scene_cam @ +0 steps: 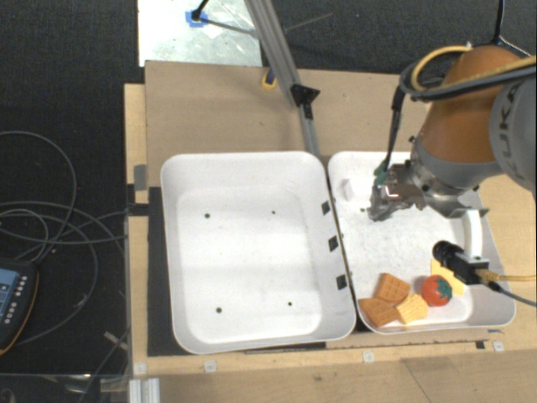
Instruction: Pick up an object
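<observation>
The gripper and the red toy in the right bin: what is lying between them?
In the camera view, only bare white bin floor lies between the gripper and the red toy; the orange pieces sit off to its left.

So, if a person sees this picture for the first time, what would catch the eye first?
Probably the big grey arm with its orange band, reaching in from the right over the right white bin. Next, the cluster of bright toy foods at that bin's near end: orange waffle-like pieces and a red tomato-like ball.

A robotics lab: 2 white bins sit on a plywood bench over dark carpet, with loose cables and a control pendant beside its left edge.
</observation>
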`<action>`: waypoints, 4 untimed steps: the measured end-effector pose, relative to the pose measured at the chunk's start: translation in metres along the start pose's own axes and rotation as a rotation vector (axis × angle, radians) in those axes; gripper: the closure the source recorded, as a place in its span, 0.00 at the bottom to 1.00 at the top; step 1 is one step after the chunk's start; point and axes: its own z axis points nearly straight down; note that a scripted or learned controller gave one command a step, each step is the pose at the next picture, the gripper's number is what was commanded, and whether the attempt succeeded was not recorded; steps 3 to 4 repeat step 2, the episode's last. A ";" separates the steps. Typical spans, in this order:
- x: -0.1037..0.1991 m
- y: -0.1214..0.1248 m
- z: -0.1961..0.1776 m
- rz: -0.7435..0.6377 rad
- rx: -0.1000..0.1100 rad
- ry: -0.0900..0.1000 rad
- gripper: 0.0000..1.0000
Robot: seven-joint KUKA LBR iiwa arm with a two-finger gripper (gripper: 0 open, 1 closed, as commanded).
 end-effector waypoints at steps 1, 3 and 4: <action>0.057 -0.007 -0.007 -0.001 0.000 0.001 1.00; 0.117 -0.010 -0.009 -0.001 0.000 0.001 1.00; 0.117 -0.010 -0.009 -0.001 0.000 0.001 1.00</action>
